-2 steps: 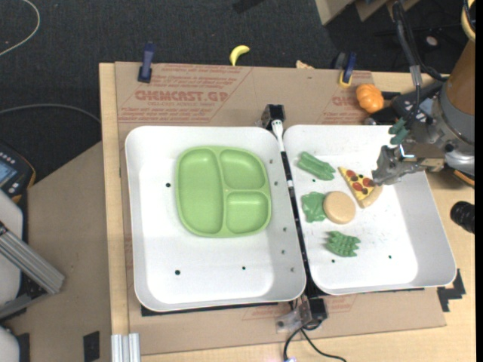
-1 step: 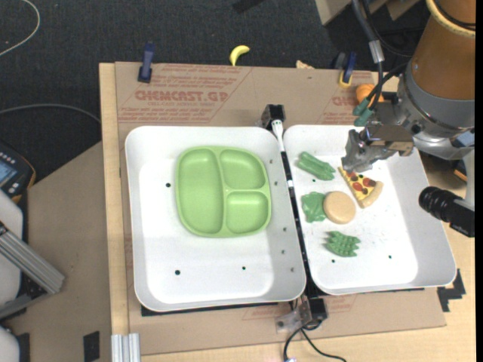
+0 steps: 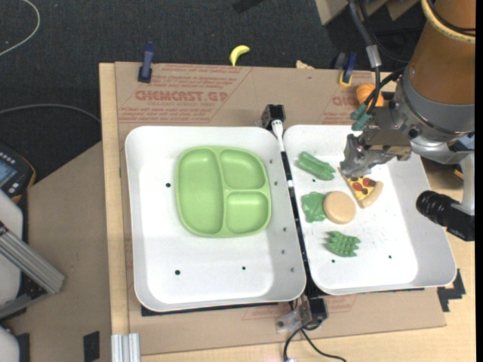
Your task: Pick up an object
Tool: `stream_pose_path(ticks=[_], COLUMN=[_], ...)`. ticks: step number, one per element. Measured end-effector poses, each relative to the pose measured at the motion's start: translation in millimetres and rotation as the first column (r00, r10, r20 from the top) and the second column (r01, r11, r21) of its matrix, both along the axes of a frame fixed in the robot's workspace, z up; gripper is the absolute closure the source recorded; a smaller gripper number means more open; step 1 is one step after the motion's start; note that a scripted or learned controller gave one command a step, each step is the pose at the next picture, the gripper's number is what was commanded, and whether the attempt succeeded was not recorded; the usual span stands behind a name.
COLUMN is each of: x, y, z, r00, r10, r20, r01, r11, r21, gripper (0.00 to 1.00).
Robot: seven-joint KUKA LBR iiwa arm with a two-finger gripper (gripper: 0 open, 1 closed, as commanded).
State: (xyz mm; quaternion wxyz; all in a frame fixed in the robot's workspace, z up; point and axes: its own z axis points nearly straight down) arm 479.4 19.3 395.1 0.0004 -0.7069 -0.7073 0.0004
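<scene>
My gripper (image 3: 361, 169) hangs over the right bin (image 3: 423, 270), right above the upper end of a toy pizza slice (image 3: 367, 191). Left of it lies a long green leafy piece (image 3: 315, 166). A tan bun (image 3: 339, 207) rests against a green lettuce leaf (image 3: 313, 206) in the middle of that bin. Nearer the front edge sits a dark green ridged leaf (image 3: 343, 243). I see nothing held between the gripper's tips.
The left bin (image 3: 151, 262) holds a light green plate with three compartments (image 3: 223, 191). A black clip (image 3: 273, 116) sits where the two bins meet at the back. Blue clamps (image 3: 146, 62) pin the cardboard base. A yellow banana toy (image 3: 239, 53) lies beyond the board.
</scene>
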Motion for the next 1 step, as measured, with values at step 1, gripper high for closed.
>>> stream_pose_path(ticks=[1], x=[0.1], y=[90.6], z=[30.2], r00=[1.0], r10=[0.009], r20=[0.007], r01=[-0.009], r11=[1.0], r21=[0.003], gripper=[1.0])
